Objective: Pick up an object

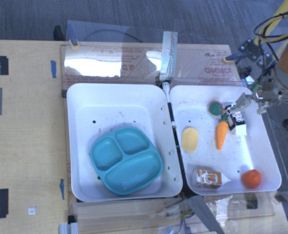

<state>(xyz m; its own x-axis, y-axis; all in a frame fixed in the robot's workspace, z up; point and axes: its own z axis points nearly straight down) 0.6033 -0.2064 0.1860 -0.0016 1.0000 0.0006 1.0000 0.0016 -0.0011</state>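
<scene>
Camera view: two white bins side by side on the worktop. Left bin holds a teal divided plate, toward its front edge. Right bin holds the pickable stuff: toy carrot mid-bin, yellow lemon-like piece near the left wall, green round item toward the back, orange-red ball-like fruit in the front right corner, small printed carton along the front edge.

Hand sits low over the right bin's back right area, just beside the carrot top and the green item. Can't tell whether it's spread or pinched; too cluttered there.

Progress, my read: nothing visibly lifted, all objects lie on the bin floor. Grasp and lift are left to do.
</scene>
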